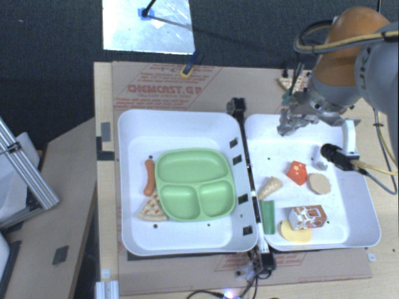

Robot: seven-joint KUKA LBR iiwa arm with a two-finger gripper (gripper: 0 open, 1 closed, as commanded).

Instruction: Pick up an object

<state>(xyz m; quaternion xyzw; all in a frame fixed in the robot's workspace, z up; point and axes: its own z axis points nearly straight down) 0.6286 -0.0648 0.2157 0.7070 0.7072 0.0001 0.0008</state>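
Nothing was picked up yet: the gripper [292,124] hovered over the right bin's [361,229] far end, carrying nothing (open or closed, can't tell), with the red block [297,172] and other toys lying untouched below.

The grey arm [368,61] enters from the right, its orange band [349,33] sitting high above the wrist. Below the band, the wrist angles down and leftward to the gripper [290,124], whose metal fingertips point downward, nothing visible between them.
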